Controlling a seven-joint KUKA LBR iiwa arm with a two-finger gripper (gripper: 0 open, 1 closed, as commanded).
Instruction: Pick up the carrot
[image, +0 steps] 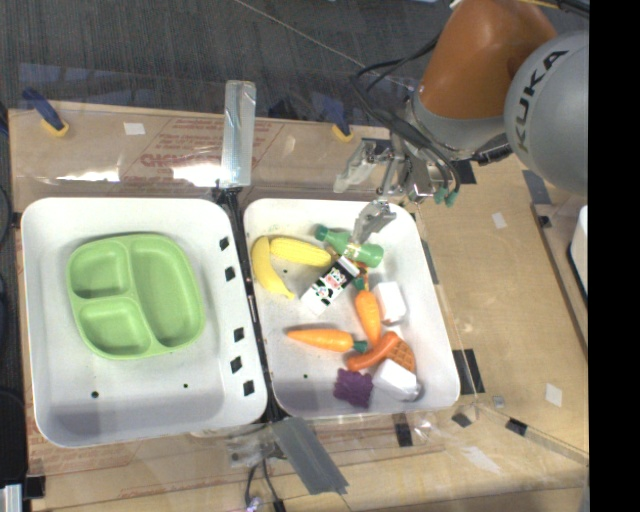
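Two white bins sit side by side on the table (500, 300). Nearest the camera, the right bin (300, 395) holds a purple grape cluster (352, 387) and a white block (395, 378) by its front wall. Just behind them lie the carrots: one carrot (322, 339) lies crosswise near the bin's middle, a second carrot (369, 315) stands lengthwise beside it, and a third orange piece (375, 351) touches both. Farther back lie a small printed carton (331, 282), two bananas (278, 258) and a green bottle (352, 245). The left bin (130, 405) carries a green divided plate (135, 294).

Farthest back, the gripper (372, 222) hangs over the right bin's rear edge, directly above the green bottle; how far its fingers stand apart cannot be told, and nothing is visibly held. The carrots lie well apart from it, toward the front.

Risk: a descent from here would probably meet the bottle, not a carrot. Among the carrots, crowding could cause a slip or a double grasp.
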